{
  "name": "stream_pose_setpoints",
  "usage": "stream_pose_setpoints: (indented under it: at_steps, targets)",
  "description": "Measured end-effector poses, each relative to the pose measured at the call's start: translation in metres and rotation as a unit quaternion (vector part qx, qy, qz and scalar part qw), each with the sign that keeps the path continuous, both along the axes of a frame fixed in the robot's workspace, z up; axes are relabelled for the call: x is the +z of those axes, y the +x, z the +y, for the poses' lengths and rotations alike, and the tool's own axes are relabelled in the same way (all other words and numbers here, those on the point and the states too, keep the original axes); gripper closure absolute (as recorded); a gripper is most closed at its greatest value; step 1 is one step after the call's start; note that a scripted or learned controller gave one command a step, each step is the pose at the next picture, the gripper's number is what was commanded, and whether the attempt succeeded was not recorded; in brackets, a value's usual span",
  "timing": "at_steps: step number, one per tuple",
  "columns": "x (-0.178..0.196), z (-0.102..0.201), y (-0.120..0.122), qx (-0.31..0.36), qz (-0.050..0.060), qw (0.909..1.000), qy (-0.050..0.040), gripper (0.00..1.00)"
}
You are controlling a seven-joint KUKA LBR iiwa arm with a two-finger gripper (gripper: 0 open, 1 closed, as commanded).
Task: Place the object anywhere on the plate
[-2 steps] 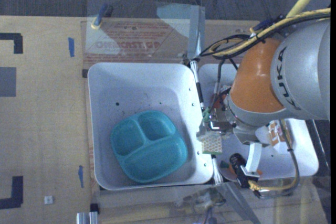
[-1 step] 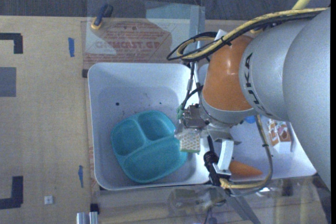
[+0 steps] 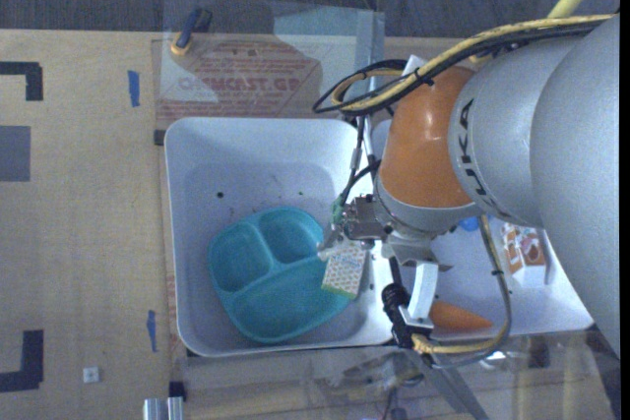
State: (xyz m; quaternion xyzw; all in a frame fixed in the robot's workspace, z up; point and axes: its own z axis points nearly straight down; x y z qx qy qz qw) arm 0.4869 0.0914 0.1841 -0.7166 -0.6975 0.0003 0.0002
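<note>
The gripper [image 3: 340, 246] sits just right of the frame's centre, below the arm's orange band [image 3: 423, 152], and a small pale packet with a green dotted pattern [image 3: 344, 272] hangs at its tip; the view does not settle whether the fingers are closed on it or only touching it. The packet lies over the right rim of the plate, a teal one with three compartments [image 3: 271, 275], which rests in the lower middle of the left bin [image 3: 197, 211]. There are two white bins; the right bin [image 3: 551, 310] is mostly covered by the arm [image 3: 532, 133]. In it one orange cone-shaped object [image 3: 458, 317] shows at lower right, and one white box with a brown-and-orange label [image 3: 522, 251] lies to its upper right, its print too small to read. A small blue object [image 3: 471, 224] peeks beside the arm. On the arm's grey shell the letters "KU" read vertically. Above the left bin, at upper centre, a cardboard sheet [image 3: 241, 74] bears faded red lettering that cannot be made out
</note>
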Motion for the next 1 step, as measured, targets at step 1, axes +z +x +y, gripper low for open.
stream_pose_setpoints:
  at_steps: [1]
  targets:
    - [0.0614,0.0259,0.0771,0.07,-0.001,0.9976,-0.0003,0.0]
